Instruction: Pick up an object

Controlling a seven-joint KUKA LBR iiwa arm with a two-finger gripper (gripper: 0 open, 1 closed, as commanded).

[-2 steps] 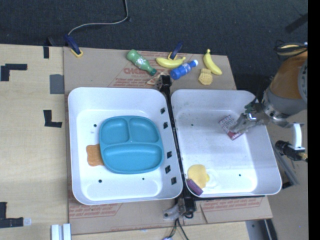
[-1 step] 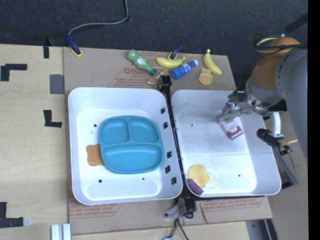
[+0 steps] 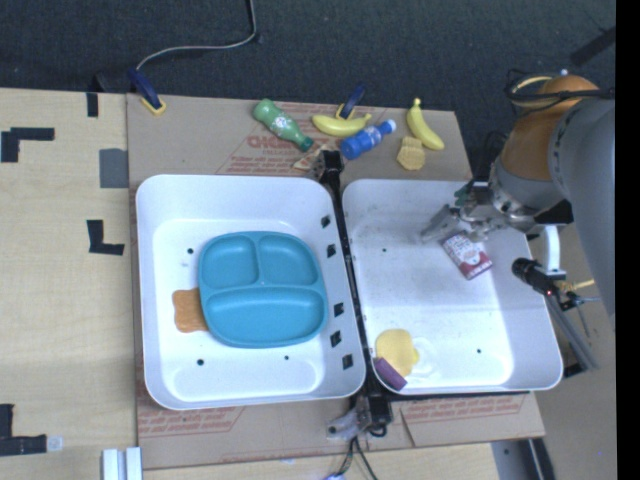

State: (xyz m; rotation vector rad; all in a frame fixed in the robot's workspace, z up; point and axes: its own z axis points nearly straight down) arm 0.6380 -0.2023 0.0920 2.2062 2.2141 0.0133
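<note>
White plastic makes up both shallow bins on the cardboard-covered bench. The left bin [image 3: 160,218] holds a light-blue plastic divided plate [image 3: 263,290] near its middle, and a flat orange-tan slab [image 3: 187,311] pokes out from under the plate's nine o'clock edge. The right bin [image 3: 520,353] carries a small red-and-white printed packet [image 3: 468,255] toward two o'clock of its floor, lying flat and slightly skewed. At the bin's seven o'clock corner lies a pale-yellow rounded piece [image 3: 396,347] with a small purple block [image 3: 390,373] touching its lower edge.

The grey arm [image 3: 585,158] with its orange band enters from three o'clock, and its two-finger gripper [image 3: 462,218] hangs over the right bin just at eleven o'clock of the packet. Metal fingers [image 3: 437,225] point toward nine o'clock, but whether they are spread or closed cannot be made out; nothing is visibly between them.

Beyond the bins at twelve o'clock, on the cardboard, lie a green plastic bottle [image 3: 282,124], a yellow toy banana [image 3: 341,124], a blue plastic bottle [image 3: 366,140], a second yellow banana [image 3: 424,128] and a small yellow block [image 3: 411,153].
</note>
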